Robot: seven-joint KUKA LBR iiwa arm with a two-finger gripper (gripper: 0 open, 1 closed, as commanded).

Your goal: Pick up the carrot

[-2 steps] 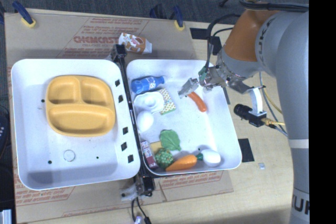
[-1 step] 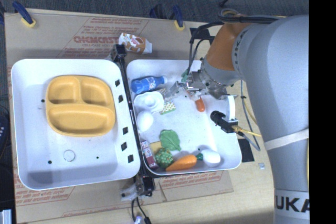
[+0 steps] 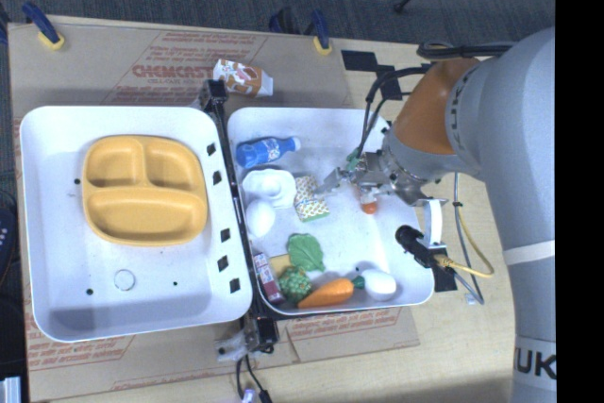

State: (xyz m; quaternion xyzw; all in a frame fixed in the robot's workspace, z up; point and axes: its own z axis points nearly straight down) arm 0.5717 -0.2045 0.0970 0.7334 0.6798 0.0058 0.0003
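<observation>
A: Carrot (image 3: 326, 293)?
B: Lying flat by the right bin's (image 3: 392, 129) near edge, between green broccoli (image 3: 294, 282) and a white egg (image 3: 379, 284).
A: Gripper (image 3: 347, 173)?
B: Over the bin's middle, well apart from the carrot. Open or closed, I cannot tell.
A: Left bin (image 3: 42, 203)?
B: Yellow divided tray (image 3: 144, 188).

The carrot (image 3: 327, 293) is lying on its side in the right bin (image 3: 401, 245), along the near wall. It is orange, with a small green top at its right end, and its narrow tip is pointing left. Its tip is touching a green leafy bunch (image 3: 294, 282), and a white egg (image 3: 379, 284) is sitting just right of its top.
</observation>
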